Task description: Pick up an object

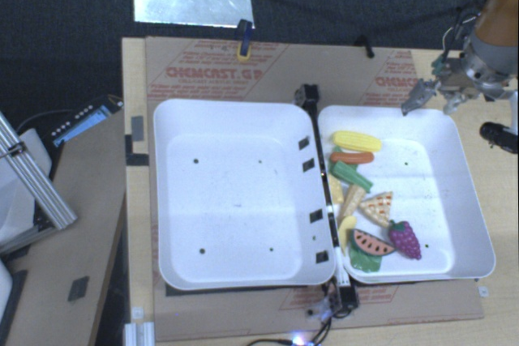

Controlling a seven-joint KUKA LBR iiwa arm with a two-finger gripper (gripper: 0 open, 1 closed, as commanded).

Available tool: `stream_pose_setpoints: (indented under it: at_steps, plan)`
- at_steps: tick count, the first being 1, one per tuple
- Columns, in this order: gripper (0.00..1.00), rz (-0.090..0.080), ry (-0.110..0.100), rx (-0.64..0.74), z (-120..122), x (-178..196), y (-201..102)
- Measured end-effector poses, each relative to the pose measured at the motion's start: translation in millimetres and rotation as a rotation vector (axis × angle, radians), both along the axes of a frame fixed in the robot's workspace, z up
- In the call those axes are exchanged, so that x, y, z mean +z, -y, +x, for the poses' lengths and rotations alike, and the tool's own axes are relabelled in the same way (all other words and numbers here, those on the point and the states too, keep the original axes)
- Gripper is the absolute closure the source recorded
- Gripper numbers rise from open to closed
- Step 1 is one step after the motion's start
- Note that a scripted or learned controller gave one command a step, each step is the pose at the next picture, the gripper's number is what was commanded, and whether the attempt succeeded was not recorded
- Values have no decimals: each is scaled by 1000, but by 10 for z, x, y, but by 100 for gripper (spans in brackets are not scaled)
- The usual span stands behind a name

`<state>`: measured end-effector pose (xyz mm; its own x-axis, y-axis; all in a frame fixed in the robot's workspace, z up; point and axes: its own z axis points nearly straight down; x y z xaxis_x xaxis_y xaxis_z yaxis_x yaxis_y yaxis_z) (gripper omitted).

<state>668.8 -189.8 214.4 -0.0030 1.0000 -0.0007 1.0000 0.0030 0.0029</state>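
Several toy foods lie along the left side of the right bin (454, 198): a yellow corn cob (357, 142), an orange carrot (352, 158), a green vegetable (350, 175), a pizza slice (378, 209), a watermelon slice (374, 243) and purple grapes (405, 240). My gripper (431, 100) hangs over the bin's far right corner, well above and to the right of the corn. Its fingers stand open with nothing between them.
The left bin (235, 190) sits beside the right one, with black clips (312, 166) along the shared rim. A yellow and blue clamp (243, 40) stands at the cardboard's far edge. A grey rail (32, 182) lies off the bench at the left.
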Motion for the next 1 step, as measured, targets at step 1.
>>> stream_pose_setpoints:
  at_steps: [1]
  plan:
    - [0,4,-19,8,-151,-1342,-901]
